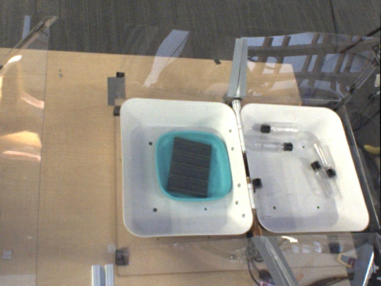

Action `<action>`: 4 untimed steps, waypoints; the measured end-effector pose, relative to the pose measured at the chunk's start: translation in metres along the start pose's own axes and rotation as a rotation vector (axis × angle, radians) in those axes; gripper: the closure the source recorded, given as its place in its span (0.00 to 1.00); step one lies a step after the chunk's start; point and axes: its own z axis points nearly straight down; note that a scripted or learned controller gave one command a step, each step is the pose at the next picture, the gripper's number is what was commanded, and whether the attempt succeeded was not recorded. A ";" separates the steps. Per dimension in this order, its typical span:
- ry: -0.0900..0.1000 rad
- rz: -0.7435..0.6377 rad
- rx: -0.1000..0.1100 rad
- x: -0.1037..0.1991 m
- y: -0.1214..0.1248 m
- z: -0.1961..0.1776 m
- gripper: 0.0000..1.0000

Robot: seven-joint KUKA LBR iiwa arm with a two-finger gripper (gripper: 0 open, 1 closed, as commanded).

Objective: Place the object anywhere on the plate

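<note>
**Dark block lying on the teal plate, arm away from the bins**

The tabletop (65, 177) is carrying two shallow white bins side by side. In the left bin (134, 207), a teal plate (221, 171) is sitting near the middle, and a dark ribbed rectangular object (190, 167) is lying flat on it, well inside the plate's raised rim. Lying flat and centred, it is looking stable, and the rim is likely helping to keep it from sliding off. Judged from this, the placing is looking done.

The right bin (348, 213) is holding several clear tubes with black caps (280, 128), scattered apart from one another; they are lying on their sides, probably as spare items for picking. One black cap (256, 183) is sitting close to the wall between the bins.

As for the pincer, it is not possible to tell how far open it is or whether it is gripping anything.
</note>
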 end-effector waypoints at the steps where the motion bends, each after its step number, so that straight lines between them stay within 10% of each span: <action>1: 0.000 0.000 0.000 0.000 0.000 0.000 0.00; 4: 0.000 0.046 -0.001 0.025 0.006 0.000 0.00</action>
